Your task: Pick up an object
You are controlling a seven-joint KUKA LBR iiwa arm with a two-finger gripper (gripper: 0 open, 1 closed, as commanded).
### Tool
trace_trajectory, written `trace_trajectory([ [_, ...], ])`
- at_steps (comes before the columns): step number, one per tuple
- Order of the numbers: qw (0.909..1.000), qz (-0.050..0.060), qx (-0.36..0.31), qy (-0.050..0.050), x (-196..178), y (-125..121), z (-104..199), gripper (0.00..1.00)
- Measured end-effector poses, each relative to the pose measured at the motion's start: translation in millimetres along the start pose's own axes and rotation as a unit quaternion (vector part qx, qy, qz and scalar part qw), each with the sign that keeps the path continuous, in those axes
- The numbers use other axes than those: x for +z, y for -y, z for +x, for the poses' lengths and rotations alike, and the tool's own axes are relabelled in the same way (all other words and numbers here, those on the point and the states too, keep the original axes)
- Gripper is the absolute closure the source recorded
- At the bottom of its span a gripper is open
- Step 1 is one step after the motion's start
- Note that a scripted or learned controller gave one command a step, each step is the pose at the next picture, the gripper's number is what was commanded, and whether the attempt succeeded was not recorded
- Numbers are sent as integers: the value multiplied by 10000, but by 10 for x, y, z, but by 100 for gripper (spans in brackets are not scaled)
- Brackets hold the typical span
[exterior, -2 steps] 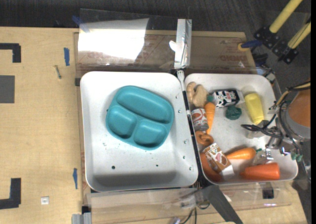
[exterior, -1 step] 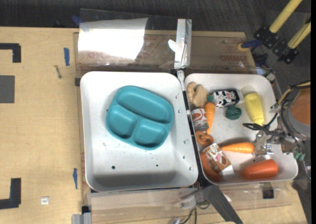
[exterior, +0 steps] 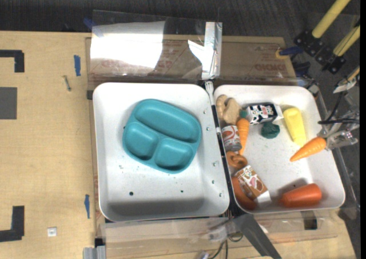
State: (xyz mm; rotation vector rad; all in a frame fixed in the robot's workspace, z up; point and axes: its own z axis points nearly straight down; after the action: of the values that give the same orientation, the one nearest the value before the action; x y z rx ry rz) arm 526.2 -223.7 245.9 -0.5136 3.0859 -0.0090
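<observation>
The right bin [exterior: 269,155] holds several small toy items. An orange carrot [exterior: 307,150] lies by the right rim, thick end up and to the right. A red-orange vegetable [exterior: 301,195] rests at the front. A yellow piece [exterior: 293,123], a small teal lump [exterior: 270,131] and a black-and-white carton [exterior: 262,112] sit near the back. Along the left wall lie a beige root [exterior: 229,108], a small carrot [exterior: 243,132], a red-and-white can [exterior: 230,137] and a red-and-white packet [exterior: 252,182].
The left bin [exterior: 114,189] holds a teal divided plate [exterior: 162,135]. A blurred grey shape [exterior: 343,136] sits at the right bin's rim, next to the carrot's thick end. Yellow bars [exterior: 337,3] and cables stand at the back right. Clear plastic sheeting [exterior: 154,52] lies behind the bins.
</observation>
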Motion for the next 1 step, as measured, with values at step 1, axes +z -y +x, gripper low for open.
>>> trace_trajectory([
  [1,9994,-68,321,-68,1074,-167,-598,100],
])
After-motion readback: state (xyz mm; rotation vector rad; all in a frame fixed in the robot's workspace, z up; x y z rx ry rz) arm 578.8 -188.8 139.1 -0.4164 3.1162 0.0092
